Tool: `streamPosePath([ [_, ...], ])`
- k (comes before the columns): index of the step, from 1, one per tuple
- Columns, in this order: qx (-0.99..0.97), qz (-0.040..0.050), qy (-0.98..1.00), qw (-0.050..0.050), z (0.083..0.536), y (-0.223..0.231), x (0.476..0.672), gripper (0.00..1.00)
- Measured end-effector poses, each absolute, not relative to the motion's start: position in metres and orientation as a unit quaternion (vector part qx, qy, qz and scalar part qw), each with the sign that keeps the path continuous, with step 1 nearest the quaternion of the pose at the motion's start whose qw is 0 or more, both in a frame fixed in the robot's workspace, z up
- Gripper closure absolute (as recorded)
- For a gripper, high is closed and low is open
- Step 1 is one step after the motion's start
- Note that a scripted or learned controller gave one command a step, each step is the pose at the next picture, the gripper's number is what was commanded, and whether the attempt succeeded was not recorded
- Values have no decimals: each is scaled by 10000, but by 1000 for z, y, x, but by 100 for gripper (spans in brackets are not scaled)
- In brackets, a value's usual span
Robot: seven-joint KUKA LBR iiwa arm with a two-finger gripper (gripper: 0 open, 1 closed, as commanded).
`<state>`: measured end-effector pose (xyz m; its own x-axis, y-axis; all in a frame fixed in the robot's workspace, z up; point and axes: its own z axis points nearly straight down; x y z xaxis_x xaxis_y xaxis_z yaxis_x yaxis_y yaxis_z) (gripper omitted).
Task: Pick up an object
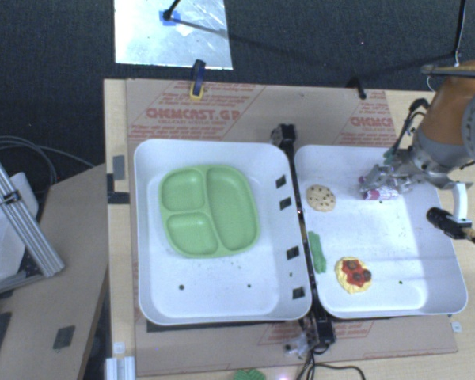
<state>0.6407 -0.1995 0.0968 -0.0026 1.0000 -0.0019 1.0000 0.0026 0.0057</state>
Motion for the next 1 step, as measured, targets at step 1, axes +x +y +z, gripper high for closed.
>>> streamPosePath([
  [1, 7045, 26, 7097, 17, 191, -143, 591, 100],
])
